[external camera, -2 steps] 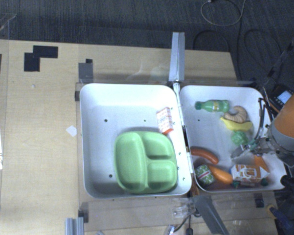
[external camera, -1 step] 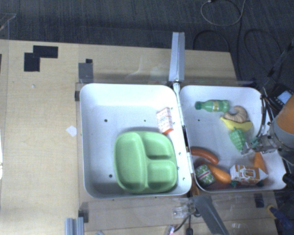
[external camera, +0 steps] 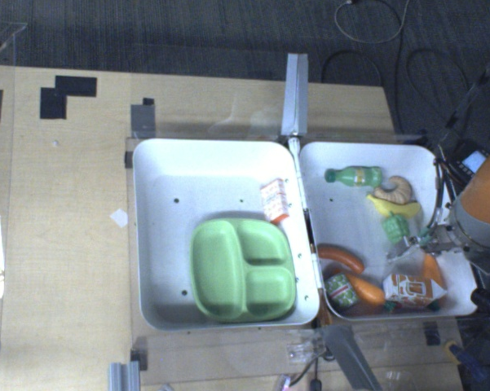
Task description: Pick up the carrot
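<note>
Rightward, the arm leans over the right bin, its gripper low above the carrot by the bin's right wall; whether the tool is wide or narrow cannot be told.

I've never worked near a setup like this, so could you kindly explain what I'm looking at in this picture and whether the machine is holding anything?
One camera looks down at a slant on a bench with two white bins. The left bin holds a green divided tray and a small packet. The right bin holds a green bottle, a banana, a sausage and a small carton. The grey and orange shape at the right is a robot arm. Its tool is down in the right bin above the carrot; whether it grips the carrot is unclear.
</note>
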Available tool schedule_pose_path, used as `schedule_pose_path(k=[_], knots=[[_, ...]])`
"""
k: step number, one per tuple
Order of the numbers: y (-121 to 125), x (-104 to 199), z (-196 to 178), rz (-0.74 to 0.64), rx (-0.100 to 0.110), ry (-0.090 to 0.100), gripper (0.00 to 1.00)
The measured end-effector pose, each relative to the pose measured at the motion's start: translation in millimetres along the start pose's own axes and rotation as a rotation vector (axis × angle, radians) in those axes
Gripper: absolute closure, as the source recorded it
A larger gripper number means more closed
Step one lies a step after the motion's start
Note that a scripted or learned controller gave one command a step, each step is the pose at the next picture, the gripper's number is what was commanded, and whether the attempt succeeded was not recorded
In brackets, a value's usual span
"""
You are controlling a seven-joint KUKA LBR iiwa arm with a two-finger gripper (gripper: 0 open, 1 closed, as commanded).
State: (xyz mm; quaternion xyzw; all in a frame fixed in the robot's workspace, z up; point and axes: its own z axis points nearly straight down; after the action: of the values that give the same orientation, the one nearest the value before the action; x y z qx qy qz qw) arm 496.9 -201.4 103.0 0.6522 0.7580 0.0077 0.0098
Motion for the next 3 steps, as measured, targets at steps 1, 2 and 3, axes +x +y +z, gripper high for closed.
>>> schedule_pose_path(k=[1, 2, 3], knots=[[2.7, -0.2, -11.4, -0.001, -0.006, -0.003, 1.0], [2.7, -0.2, -11.4, -0.001, -0.006, -0.002, 0.0], [14.4, -4.9, 13.5, -0.054, 0.012, 0.004, 0.0]])
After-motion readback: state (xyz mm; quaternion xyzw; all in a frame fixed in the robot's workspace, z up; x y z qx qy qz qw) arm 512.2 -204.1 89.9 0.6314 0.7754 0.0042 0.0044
